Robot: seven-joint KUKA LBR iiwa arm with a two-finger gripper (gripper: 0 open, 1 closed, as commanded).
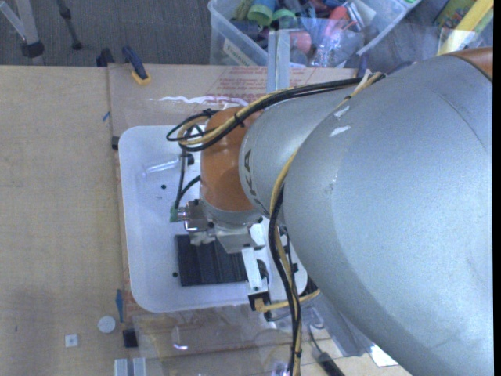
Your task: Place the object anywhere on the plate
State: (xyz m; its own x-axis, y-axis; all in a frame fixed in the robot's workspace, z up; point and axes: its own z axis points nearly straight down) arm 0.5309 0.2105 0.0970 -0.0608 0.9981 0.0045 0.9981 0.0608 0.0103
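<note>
Camera view: nearest to us, the big grey KUKA arm (391,210) fills the right side, w/ black and yellow cables (283,233) running along it. Lower left, we see a small grey round disc (106,324) on the wooden bench (55,210). Past that, the shallow white plastic bin (145,210) holds a black ribbed rectangular block (205,263). The gripper (223,245) sits over the block; jaw state: can't tell. Plate and object: can't make out. Far back, a clear tub of coloured toys (313,14).

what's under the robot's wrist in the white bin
A dark ribbed block lies on the white bin floor just below the wrist. The arm covers the bin's right part.
</note>
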